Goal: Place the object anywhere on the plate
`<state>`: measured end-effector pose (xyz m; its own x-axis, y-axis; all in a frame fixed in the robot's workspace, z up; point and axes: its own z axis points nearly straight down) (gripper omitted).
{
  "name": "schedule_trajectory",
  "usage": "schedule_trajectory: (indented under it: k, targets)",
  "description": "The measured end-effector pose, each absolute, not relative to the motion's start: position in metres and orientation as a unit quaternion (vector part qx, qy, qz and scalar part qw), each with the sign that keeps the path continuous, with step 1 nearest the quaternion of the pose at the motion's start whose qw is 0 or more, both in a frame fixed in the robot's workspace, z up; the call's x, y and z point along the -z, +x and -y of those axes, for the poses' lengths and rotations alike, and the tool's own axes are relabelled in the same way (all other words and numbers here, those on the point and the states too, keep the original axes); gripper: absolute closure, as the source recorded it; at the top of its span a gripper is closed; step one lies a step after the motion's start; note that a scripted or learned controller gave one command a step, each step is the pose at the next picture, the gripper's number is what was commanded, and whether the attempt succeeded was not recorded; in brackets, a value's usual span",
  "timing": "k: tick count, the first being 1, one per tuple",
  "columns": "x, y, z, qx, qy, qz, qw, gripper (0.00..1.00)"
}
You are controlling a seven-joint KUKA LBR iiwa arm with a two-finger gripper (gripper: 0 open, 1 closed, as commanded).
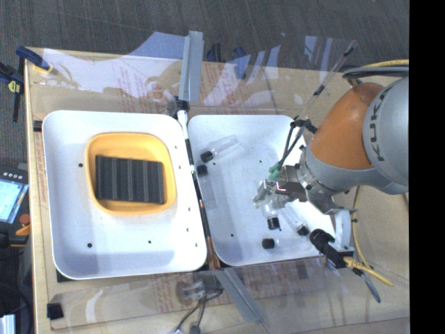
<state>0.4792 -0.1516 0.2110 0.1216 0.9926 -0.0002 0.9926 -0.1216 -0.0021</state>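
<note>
While the hand point(272, 199) hangs low over the right bin point(236, 134), the step looks like picking; whether it is released or clenched I cannot tell. Small clear vials with black caps point(268, 243) lie scattered in that bin. Next, one must be lifted across to the yellow plate point(128, 145) in the left bin point(62, 228), toward the counter's left edge. "KU" is readable on the arm point(389, 138).
</note>
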Motion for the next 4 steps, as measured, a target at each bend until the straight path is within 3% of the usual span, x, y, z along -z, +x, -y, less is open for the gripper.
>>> schedule_trajectory:
  k: [2,3,4]
  targets:
    - [-0.250,0.580,0.076,0.0001,-0.548,0.837,0.000,1.00]
    - [-0.191,0.589,0.033,-0.0009,-0.405,0.914,0.002,1.00]
    - [-0.191,0.589,0.033,-0.0009,-0.405,0.914,0.002,0.00]
